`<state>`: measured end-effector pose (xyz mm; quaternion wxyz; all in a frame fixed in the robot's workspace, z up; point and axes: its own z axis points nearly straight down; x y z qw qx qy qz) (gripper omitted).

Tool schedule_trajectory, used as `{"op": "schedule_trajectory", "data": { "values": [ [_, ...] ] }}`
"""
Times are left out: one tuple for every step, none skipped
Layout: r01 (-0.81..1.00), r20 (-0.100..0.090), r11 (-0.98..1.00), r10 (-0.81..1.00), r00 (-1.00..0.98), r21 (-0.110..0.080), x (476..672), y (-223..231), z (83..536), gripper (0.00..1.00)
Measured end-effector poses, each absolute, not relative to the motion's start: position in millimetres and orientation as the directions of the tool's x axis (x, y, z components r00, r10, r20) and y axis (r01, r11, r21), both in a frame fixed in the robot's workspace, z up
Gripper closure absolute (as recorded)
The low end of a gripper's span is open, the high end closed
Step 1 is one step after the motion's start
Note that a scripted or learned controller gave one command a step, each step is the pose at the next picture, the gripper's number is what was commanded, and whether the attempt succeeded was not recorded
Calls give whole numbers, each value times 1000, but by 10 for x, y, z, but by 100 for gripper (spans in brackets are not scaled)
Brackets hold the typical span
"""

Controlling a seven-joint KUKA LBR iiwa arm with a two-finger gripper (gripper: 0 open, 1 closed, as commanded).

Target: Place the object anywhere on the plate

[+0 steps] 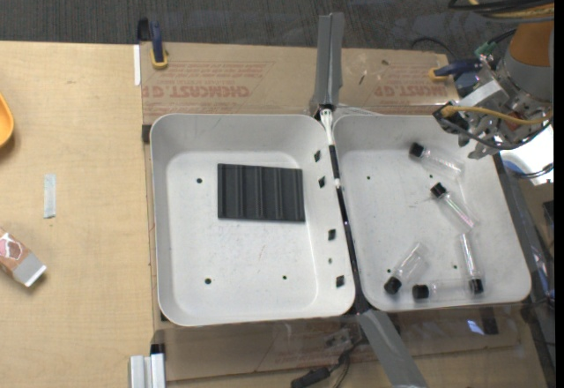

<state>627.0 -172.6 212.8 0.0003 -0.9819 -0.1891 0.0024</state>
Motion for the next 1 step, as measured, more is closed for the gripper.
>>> {"op": "schedule_trajectory", "data": {
  "values": [
    [356,-4,-934,356,934,-1,6479,-982,2014,100]
  ]
}}
